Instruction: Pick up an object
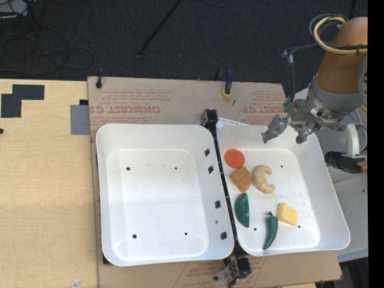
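The right bin holds several small items: a red-orange round piece, a tan bread-like chunk, a pale croissant shape, a dark green leaf shape, a green pepper and a yellow cheese wedge. My gripper hangs above the bin's far right rim, up and to the right of the items. Its two fingers are spread apart with nothing between them.
The left bin lies beside the right one, split from it by a black divider strip. Both bins rest on a cardboard sheet. A blue clamp sits at the cardboard's far edge. A wooden bench surface extends left.
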`<state>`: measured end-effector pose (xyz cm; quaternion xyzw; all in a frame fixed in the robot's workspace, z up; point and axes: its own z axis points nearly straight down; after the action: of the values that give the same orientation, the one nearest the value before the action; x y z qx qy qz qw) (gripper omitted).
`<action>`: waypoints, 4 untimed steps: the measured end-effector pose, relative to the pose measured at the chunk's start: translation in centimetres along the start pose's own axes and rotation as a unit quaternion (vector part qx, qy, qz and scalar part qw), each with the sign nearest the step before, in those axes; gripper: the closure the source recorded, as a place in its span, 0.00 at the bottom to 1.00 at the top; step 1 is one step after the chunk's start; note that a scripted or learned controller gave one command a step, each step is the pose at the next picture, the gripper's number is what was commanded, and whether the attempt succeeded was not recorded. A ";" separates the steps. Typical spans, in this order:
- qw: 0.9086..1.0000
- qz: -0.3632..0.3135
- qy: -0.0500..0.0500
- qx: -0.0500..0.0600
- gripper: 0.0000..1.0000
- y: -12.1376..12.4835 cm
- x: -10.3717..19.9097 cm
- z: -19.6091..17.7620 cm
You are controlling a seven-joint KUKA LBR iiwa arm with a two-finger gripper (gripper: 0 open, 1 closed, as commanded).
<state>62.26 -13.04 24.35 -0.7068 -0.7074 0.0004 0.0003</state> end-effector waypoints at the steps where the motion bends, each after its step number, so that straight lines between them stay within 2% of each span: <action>1: 1.000 0.002 0.001 0.006 0.00 -4.7 -2.0 8.9; 2: 1.000 -0.002 0.000 -0.001 0.00 1.7 1.6 15.9; 3: 1.000 -0.001 0.000 -0.002 0.00 2.3 5.0 15.4; 4: 1.000 0.001 0.000 -0.002 0.00 -0.2 4.6 15.4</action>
<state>62.04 -8.45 9.00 -0.7073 -0.7069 -0.0007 -0.0007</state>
